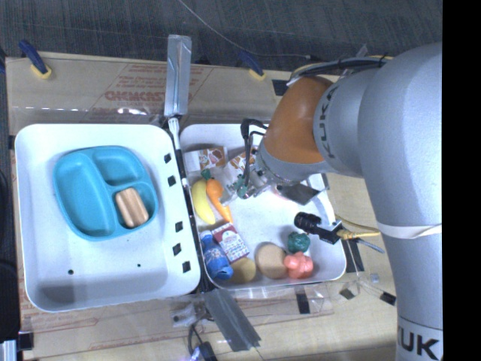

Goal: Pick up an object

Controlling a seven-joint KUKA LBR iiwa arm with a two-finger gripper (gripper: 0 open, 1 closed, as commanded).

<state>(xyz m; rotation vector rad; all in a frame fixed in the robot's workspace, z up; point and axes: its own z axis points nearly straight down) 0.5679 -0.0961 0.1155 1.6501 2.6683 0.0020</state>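
Two white bins sit side by side. The gripper hangs low in the right bin, just beside an orange carrot that lies against a yellow banana near the dividing wall. Whether its jaws are spread or pressed together cannot be told. The left bin holds a blue divided plate bearing a brown roll.

The grey arm rises from the near right of the scene as a thick column, then bends and reaches left across the right half. Its orange band sits at the left end of that reach, facing the camera. Below the band, the gripper points down and to the left, held low at the middle of the scene.
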